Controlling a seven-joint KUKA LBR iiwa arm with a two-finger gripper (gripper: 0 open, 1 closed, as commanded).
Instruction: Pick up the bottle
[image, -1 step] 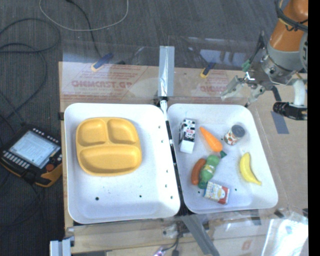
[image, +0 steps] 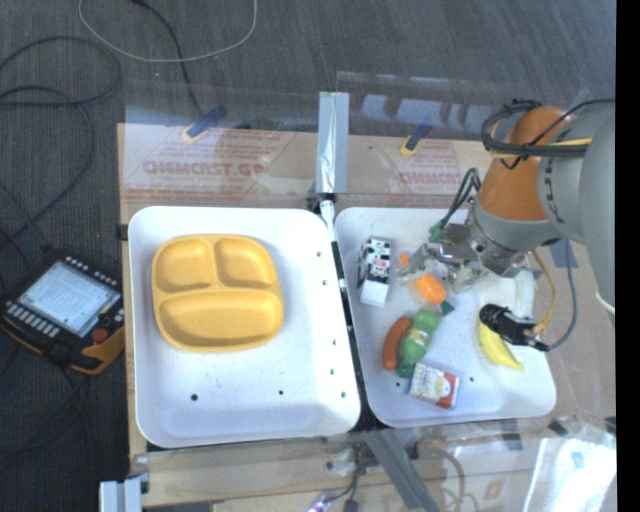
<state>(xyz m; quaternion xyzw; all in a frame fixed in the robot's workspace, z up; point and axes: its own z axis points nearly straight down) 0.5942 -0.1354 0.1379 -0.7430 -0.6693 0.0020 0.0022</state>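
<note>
Below the end effector (image: 440, 262), green bottle (image: 419, 340) lying in right bin (image: 530, 395)

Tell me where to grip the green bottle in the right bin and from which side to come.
Grip the green bottle across its mid-body, coming straight down from above. It lies flat, tilted, cap toward the gripper. An orange carrot-like piece hugs its left side and a carton sits at its base, so finger room looks tight.

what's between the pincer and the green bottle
A small orange ball-like thing lies between the pincer and the bottle, seen in the camera view.
</note>
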